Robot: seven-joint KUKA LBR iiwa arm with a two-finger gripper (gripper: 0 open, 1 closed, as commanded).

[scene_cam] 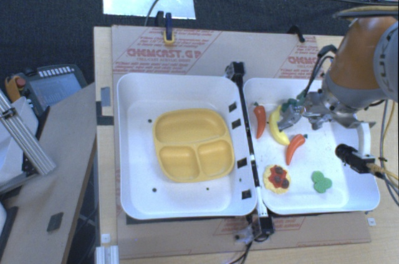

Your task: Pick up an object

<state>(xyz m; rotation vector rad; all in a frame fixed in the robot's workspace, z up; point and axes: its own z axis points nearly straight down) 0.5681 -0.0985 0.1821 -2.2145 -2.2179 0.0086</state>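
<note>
Nearest the camera, along the front of the right shallow white bin (368, 194), lie two things: one small round toy pizza (277, 178) with red and dark toppings towards the divider, and one flat green clover-shaped piece (321, 182) to its right, well apart from it. A little farther in sits one orange-red toy chilli pepper (295, 147), tilted, its upper end just beside the lower tip of one yellow toy banana (278, 130). One more red toy chilli pepper (260, 120) lies upright close to the divider, left of the banana, which makes two peppers. The left shallow white bin (134, 150) holds a single yellow plastic tray (192, 143) with three compartments, one long at the far side and two smaller ones at the near side. Over the right bin, the grey arm with its orange band (361, 57) reaches in, and its pincer (290, 112) hangs right at the banana's upper end; I cannot tell how it stands there, nor whether it touches the banana. Both bins rest on the brown board surface (187, 50) printed with red lettering.
</note>
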